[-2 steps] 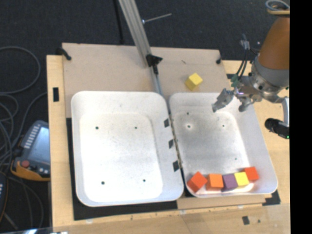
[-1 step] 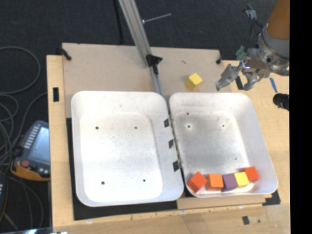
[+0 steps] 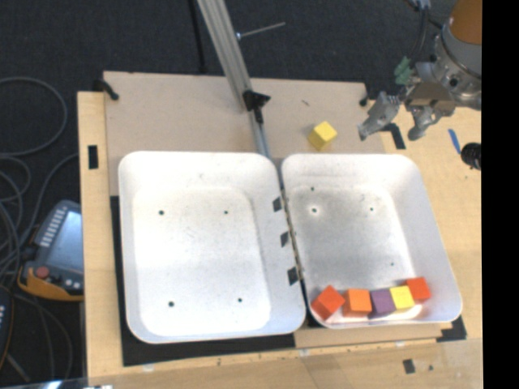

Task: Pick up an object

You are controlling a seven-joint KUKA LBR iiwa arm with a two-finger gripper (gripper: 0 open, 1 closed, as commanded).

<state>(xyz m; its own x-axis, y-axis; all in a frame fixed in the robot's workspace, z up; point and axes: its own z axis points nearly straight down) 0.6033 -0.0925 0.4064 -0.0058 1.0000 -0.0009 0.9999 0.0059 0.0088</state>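
Clearly we have nothing in hand yet: our gripper [image 3: 403,125] hangs over the bare bench beyond the far rim of the right bin [image 3: 422,186], its two fingers spread apart with nothing between them. The blocks to pick from sit in a row along that bin's near wall, touching one another: two orange blocks [image 3: 329,301] at the left, then a purple block [image 3: 382,301], a yellow block [image 3: 402,298] and a red-orange block [image 3: 418,289]. Packed against the wall, they leave little room for a finger on the near side; the far side is open floor. A yellow cube [image 3: 323,134] lies alone on the bench, left of the gripper, free all round. The left bin [image 3: 130,217] offers no target.
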